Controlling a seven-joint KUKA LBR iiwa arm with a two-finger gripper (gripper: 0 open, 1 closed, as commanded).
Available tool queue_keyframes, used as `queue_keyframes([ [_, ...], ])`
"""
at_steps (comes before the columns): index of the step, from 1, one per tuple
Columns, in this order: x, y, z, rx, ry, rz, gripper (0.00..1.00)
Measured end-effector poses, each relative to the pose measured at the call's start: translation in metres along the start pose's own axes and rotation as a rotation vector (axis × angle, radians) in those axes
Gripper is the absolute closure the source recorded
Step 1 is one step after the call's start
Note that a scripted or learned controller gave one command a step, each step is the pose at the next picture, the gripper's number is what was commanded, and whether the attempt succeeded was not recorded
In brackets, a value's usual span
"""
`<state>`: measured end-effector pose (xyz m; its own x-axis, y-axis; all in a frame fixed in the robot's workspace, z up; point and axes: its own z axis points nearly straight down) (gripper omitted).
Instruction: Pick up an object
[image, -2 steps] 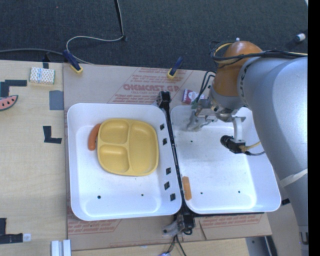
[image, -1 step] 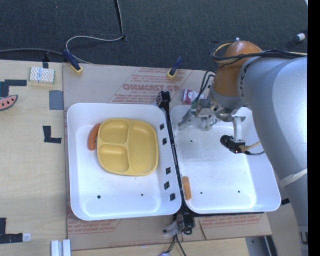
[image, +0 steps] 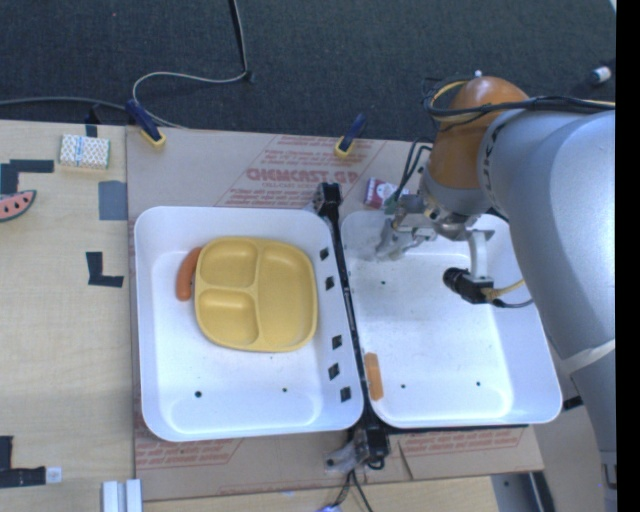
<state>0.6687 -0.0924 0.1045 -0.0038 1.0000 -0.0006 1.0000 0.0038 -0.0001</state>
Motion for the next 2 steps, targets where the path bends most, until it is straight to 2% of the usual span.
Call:
queue_keyframes([
  [1,0.0,0.0,0.0,0.0,0.0,0.0,0.0],
  [2,-0.006,0.0,0.019,0.0,-0.001,0.003,0.0],
])
